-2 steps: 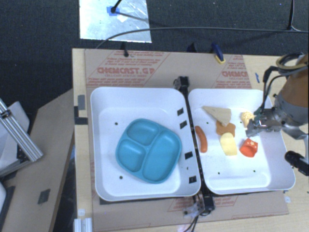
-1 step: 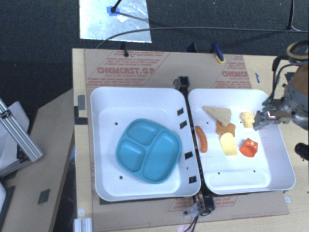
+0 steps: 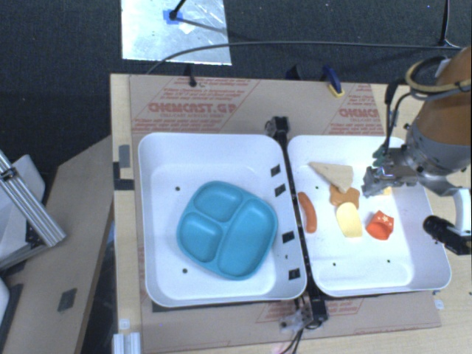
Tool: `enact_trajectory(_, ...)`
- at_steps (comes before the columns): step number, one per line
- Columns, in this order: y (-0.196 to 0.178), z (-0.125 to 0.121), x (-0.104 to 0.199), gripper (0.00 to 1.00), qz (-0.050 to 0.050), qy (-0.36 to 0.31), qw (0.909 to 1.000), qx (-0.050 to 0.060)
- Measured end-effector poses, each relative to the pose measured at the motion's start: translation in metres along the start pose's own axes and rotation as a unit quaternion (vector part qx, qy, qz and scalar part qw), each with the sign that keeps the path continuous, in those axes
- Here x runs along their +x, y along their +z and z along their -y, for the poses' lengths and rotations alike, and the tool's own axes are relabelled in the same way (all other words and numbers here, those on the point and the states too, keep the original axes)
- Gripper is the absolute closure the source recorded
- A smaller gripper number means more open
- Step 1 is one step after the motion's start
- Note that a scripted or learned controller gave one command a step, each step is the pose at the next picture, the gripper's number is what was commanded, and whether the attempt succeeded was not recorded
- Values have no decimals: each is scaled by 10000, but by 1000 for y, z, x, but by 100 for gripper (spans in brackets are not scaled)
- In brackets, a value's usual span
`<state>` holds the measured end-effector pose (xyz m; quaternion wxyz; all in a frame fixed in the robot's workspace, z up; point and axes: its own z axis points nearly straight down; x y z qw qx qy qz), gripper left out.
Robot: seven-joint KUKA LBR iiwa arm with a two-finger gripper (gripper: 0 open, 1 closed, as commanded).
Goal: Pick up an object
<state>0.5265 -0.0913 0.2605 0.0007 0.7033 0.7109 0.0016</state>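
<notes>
Reaching in from the right, the gripper [image 3: 377,177] hangs over the upper part of the right bin [image 3: 424,271], just beside a small cluster of toy foods; whether it is open or closed cannot be told from this slant, and nothing can be seen held in it. Nearest to it lie a tan wedge [image 3: 335,173] shaped like a slice of bread or cheese, a small orange-brown piece [image 3: 344,195] touching the wedge's lower corner, and a pale yellow block [image 3: 349,220] just below that. A red strawberry-like piece [image 3: 380,226] sits a little to the right of the yellow block, and an orange sausage [image 3: 307,212] lies apart near the divider between the bins. The left bin [image 3: 158,271] bears a blue divided plate [image 3: 226,228]. Any of the foods would serve, and all are probably light, hard plastic, stiff but smooth enough to slip. The yellow block looks the best candidate: its long flat sides should give a square pinch across the short width. The thin wedge would likely be awkward lying flat, and the sausage may roll unless taken across its middle. The crowded pieces risk being nudged together.
</notes>
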Motion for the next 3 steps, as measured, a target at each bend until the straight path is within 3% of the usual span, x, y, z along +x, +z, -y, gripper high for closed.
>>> enact_trajectory(3,36,3,161,100,-5,0,10000,20)
